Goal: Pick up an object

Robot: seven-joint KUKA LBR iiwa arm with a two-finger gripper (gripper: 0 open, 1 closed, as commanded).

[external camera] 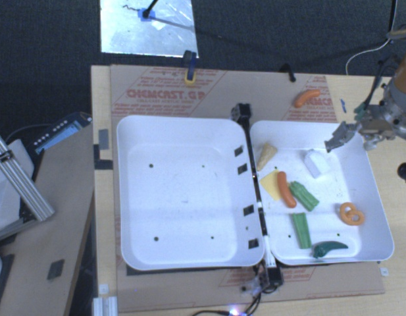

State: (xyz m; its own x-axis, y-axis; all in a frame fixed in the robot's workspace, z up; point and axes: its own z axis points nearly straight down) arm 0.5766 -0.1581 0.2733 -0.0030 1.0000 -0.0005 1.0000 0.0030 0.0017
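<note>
Approach stage: the jaws [337,140] hang over the right bin [377,196] at its 1 o'clock corner; their opening cannot be told. Next move, in my judgement: descend toward the white block [314,163] at their 7 o'clock.

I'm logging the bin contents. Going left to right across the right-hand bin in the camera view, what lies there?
Cream wedge → yellow slice → orange sausage → white block → pretzel ring.
</note>
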